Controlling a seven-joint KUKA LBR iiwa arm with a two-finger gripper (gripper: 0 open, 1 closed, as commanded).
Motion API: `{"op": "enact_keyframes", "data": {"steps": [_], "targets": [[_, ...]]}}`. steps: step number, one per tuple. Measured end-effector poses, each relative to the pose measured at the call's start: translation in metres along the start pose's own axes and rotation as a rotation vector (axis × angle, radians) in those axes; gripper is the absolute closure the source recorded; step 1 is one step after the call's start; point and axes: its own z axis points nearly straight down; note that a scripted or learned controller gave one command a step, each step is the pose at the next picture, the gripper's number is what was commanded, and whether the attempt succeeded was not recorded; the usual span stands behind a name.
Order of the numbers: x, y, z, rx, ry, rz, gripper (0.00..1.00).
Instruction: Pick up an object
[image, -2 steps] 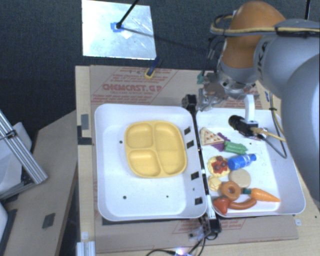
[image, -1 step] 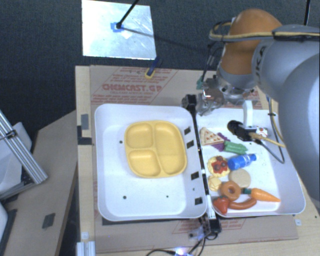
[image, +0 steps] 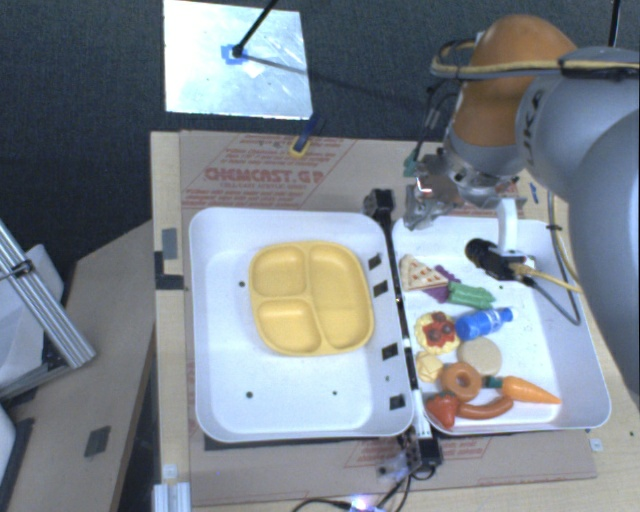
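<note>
While the hand hangs over the far corner of the shallow white right bin, whether it is spread or shut I cannot tell. Toy food lies nearer me in that bin; I judge descent onto the blue plastic bottle comes next.

Dark carpet (wooden bench)

Yellow three-compartment plastic tray in a white bin; blue toy bottle, orange plastic carrot, green toy piece.
</note>
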Motion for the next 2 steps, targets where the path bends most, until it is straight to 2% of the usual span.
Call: {"op": "enact_keyframes", "data": {"steps": [1, 2], "targets": [[0.010, 0.004, 0.006, 0.000, 0.000, -0.004, 1.00], [0.004, 0.013, -0.008, -0.001, 0.000, -0.003, 1.00]]}}
